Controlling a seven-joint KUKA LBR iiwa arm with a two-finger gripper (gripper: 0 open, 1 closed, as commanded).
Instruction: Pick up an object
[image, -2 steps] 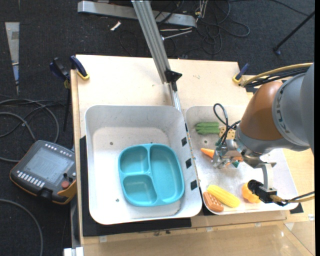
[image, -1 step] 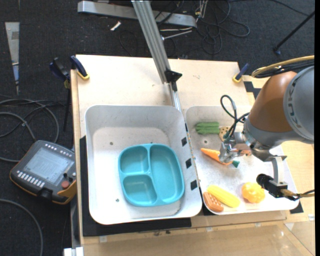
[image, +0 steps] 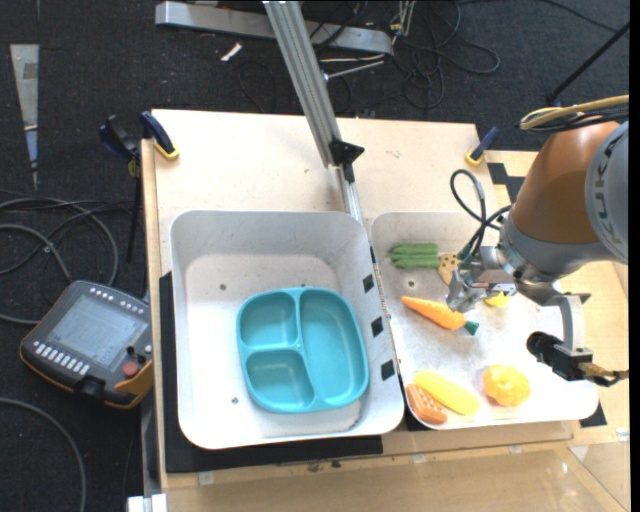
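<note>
I see the carrot (image: 434, 312) right of frame centre, in the right bin (image: 560, 405), jaws just over its thick end. Their state I cannot tell. Probably light, stiff, slippery plastic; I'd grip mid-body.

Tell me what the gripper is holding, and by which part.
Cannot be told. The gripper sits right over the carrot's thick end, but a grip isn't visible.

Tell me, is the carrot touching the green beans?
Apart. The camera view shows bare white bin floor between the carrot and the green beans in the right bin.
</note>
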